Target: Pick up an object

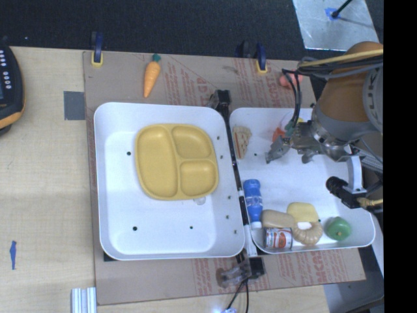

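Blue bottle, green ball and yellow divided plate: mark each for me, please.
blue bottle (253, 201), camera view, middle of its body.
green ball (337, 228), camera view, centre of its top.
yellow divided plate (154, 162), camera view, floor of its large compartment.

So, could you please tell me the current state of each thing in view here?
yellow divided plate: lying flat and upright in the left bin.
blue bottle: on its side at the right bin's left wall.
can: on its side, near edge.
green ball: resting in the near right corner.
carrot: lying outside the bins.
gripper: hovering over the right bin, nothing seen between its jaws.
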You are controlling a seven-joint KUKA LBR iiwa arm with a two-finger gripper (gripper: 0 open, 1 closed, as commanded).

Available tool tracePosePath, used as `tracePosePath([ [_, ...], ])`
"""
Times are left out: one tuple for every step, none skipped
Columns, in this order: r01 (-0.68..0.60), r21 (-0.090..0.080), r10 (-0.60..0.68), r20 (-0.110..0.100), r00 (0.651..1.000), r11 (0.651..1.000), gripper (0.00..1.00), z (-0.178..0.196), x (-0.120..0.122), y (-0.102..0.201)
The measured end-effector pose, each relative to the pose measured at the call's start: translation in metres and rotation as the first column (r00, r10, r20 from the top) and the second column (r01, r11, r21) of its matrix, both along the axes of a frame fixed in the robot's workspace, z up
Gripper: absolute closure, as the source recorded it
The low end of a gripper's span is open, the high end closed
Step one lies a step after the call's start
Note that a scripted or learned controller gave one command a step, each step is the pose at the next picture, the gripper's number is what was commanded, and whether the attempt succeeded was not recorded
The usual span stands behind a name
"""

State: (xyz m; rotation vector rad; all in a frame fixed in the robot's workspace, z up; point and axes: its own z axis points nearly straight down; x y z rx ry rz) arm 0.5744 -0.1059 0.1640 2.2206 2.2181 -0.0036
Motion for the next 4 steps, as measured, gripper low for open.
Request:
tracePosePath([
  [-0.004,-0.001,0.004,0.004,1.000,1.000,0.00,-0.044,0.078,-0.068],
  [-0.010,0.005,0.010,-0.006,1.000,1.000,0.00,-0.067,0.082,-0.014],
  [-0.011,0.002,0.011,-0.005,1.000,1.000,1.00,-0.054,0.082,-0.017],
  [-0.011,0.006,0.011,-0.003,1.000,1.000,1.00,0.033,0.011,0.049],
])
